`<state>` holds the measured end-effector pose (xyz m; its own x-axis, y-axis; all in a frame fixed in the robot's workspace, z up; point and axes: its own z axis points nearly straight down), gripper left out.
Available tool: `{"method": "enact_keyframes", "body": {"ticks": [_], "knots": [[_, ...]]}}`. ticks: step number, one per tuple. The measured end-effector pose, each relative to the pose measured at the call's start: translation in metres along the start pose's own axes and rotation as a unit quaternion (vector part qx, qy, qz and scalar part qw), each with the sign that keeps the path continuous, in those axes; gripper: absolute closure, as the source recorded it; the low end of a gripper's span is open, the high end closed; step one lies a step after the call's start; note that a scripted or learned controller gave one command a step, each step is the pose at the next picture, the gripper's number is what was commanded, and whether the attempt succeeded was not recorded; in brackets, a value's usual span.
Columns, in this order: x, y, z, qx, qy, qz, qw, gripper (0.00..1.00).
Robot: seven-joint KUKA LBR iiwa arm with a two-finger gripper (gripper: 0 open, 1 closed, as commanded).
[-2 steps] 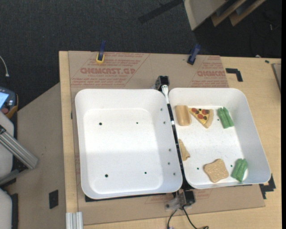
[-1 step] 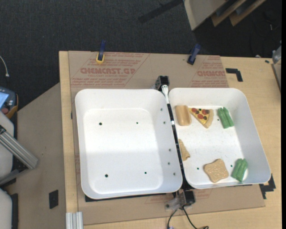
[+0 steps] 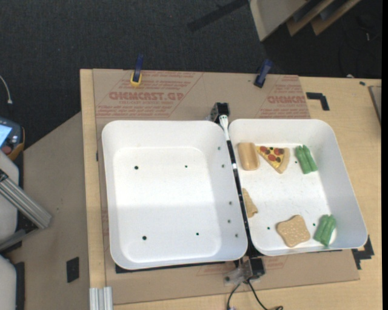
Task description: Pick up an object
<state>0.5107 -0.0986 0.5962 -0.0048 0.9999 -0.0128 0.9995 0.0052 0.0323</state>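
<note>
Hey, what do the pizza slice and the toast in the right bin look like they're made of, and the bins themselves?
The small triangular pizza slice and the tan square toast piece look like moulded plastic toy food: flat, even colours with a slight sheen. It could be rubber; the view is too coarse to tell. The shallow white bins look like thin formed plastic, smooth and semi-gloss with rounded corners.

Dark carpet (image 3: 121,33) covers the floor around the bench. A brown board (image 3: 200,91) with red print lies on top, held at its far edge by a yellow clamp (image 3: 137,75) and a blue clamp (image 3: 263,74). A pale wooden piece (image 3: 297,15) juts in at the top. A metal rail (image 3: 24,203) slants at left.
</note>
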Motion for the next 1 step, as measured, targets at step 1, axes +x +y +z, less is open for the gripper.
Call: {"method": "enact_keyframes", "body": {"ticks": [1], "knots": [[0.0, 0.0, 0.0003, 0.0, 0.0, 0.0, 1.0, 0.0]]}}
